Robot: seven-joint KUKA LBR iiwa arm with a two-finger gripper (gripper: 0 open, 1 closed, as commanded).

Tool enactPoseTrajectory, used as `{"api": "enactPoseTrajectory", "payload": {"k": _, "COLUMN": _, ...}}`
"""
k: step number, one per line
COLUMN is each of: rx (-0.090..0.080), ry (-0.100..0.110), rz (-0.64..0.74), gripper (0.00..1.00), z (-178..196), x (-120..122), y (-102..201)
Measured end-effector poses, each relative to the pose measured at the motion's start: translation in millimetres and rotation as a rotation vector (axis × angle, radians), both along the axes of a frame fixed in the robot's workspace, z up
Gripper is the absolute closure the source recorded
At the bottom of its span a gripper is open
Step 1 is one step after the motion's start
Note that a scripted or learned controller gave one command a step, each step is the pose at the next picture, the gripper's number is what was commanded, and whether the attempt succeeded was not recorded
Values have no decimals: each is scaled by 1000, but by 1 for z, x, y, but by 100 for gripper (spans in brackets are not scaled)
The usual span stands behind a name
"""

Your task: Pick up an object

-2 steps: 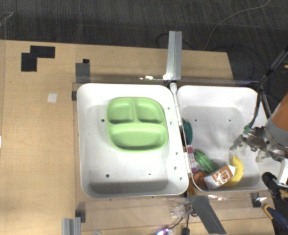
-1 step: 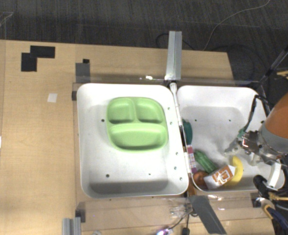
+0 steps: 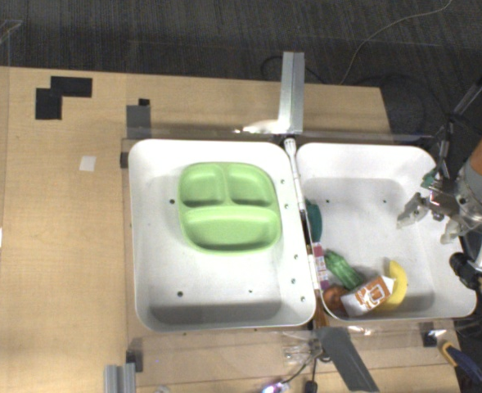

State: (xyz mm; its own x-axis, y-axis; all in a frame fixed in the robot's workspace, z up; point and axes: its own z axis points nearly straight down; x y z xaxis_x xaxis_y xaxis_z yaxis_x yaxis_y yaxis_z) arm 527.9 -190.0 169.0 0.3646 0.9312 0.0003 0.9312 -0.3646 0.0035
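Observation:
Loose objects lie along the near side of the right bin (image 3: 363,178): a yellow banana (image 3: 398,281), a white and orange carton (image 3: 367,295), a green packet (image 3: 343,268) and a small brown item (image 3: 331,298). A teal object (image 3: 313,218) rests against that bin's left wall. My gripper (image 3: 429,222) hangs over the bin's right side, above and to the right of the banana. It is open, with nothing between its fingers (image 3: 409,212).
The left bin (image 3: 155,244) holds a green divided plate (image 3: 227,205). A metal post (image 3: 293,92) stands behind the ridge where the two bins meet. Bare white floor lies in the middle and far part of the right bin.

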Motion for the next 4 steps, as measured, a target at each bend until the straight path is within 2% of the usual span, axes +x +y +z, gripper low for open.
{"api": "enactPoseTrajectory", "payload": {"k": 1, "rx": 2, "ry": 3, "rz": -35, "gripper": 0, "z": -44, "x": -40, "y": 22}}
{"api": "enactPoseTrajectory", "payload": {"k": 2, "rx": 1, "ry": 0, "rz": 92, "gripper": 0, "z": -52, "x": -40, "y": 33}}
{"api": "enactPoseTrajectory", "payload": {"k": 3, "rx": 1, "ry": -8, "rz": 50, "gripper": 0, "z": -78, "x": -37, "y": -4}}
{"api": "enactPoseTrajectory", "payload": {"k": 4, "rx": 0, "ry": -1, "rz": 113, "gripper": 0, "z": -19, "x": -40, "y": 12}}
